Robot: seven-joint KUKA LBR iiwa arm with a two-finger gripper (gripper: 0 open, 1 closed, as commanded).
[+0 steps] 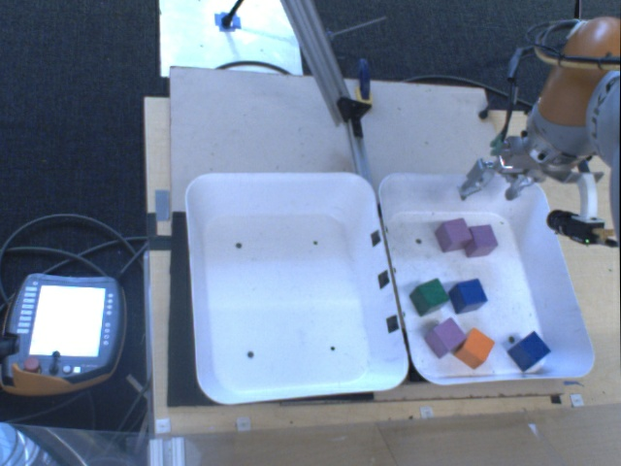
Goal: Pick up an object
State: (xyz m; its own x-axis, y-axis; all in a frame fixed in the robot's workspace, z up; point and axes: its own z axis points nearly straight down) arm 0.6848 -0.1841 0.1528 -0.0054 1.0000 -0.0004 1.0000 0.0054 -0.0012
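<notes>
The gripper (493,182) hangs over the far edge of the right bin (560,289), its fingers spread with nothing between them. Seven blocks lie below it, the nearest a purple pair (466,237) touching each other.

Both bins (291,187) are white. The right bin holds two purple cubes (466,237) touching near its far edge, a green cube (428,296), a blue cube (467,295), a third purple cube (445,336), an orange cube (474,348), and a dark blue cube (529,350) at its near right corner. The arm (582,76) is grey with an orange band.

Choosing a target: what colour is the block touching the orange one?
Light purple block, against the orange block; camera view.
</notes>
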